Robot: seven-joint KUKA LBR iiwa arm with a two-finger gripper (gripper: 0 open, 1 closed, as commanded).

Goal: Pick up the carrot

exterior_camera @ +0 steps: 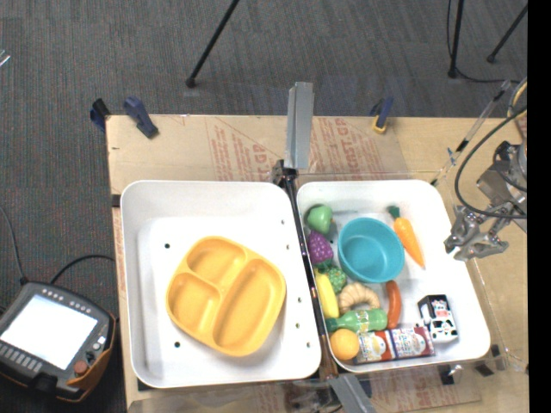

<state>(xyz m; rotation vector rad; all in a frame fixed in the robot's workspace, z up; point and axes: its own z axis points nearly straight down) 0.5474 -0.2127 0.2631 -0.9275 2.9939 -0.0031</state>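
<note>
- At the right-hand bin's [469,274] upper right, the carrot [408,237]: orange body, green top toward the far wall, tip pointing toward the near right; lies flat just beside the teal bowl [370,249], apart from the other toys.
- End effector [472,241]: hangs just outside the right bin's right rim, near the carrot but not touching it; nothing seen between its fingers; whether they are open or closed cannot be told.
- Handling, as a judgement: a toy carrot, likely light, rigid and smooth, so liable to slip or roll. Best taken across the thick middle of the body, fingers square to its long axis, clear of the bowl's rim.
- Other contents, right bin: green pear-like fruit [319,218], purple grapes [320,248], corn [327,295], croissant [359,297], sausage [393,303], orange fruit [344,344], small cartons [437,318].
- Left bin [142,231]: yellow divided plate [225,294].
- Tabletop [215,149]: carries both bins.
</note>
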